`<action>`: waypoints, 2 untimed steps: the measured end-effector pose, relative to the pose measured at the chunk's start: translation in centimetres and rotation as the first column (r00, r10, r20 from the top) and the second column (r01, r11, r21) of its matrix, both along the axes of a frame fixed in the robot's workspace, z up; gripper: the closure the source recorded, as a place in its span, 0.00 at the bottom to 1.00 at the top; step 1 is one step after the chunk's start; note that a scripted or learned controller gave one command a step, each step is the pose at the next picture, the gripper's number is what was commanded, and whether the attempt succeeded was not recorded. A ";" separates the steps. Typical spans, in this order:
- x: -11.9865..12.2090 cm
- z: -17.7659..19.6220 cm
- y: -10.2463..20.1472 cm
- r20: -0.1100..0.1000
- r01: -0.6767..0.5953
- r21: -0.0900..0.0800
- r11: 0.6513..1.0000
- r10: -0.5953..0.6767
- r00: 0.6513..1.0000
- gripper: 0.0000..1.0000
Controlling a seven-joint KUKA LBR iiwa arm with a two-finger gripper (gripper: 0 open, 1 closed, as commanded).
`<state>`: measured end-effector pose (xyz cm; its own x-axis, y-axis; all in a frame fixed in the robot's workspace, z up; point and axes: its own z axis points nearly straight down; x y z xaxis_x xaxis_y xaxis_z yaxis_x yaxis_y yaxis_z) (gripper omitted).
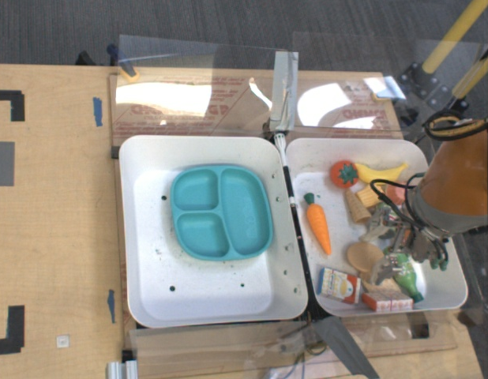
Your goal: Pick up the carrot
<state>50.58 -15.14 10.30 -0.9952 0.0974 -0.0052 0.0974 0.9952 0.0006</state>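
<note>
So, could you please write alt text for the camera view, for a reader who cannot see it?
A grey and orange robot arm reaches from the right into the right bin, its gripper low among toy foods, apart from the carrot, which lies near that bin's left wall. The left bin holds a teal divided plate.

Arm (457,181) entering from right, tool (398,253) pointing down

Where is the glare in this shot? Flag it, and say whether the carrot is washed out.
Camera view: bright glare on the clear panels behind both bins; the carrot in the right bin stays evenly lit and sharp; the gripper looks cluttered and soft.
</note>
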 end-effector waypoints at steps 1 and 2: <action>0.7 -1.3 5.4 0.009 0.027 -0.001 1.000 -0.027 1.000 0.00; 6.0 -1.3 5.5 0.011 0.011 -0.002 1.000 -0.011 1.000 0.00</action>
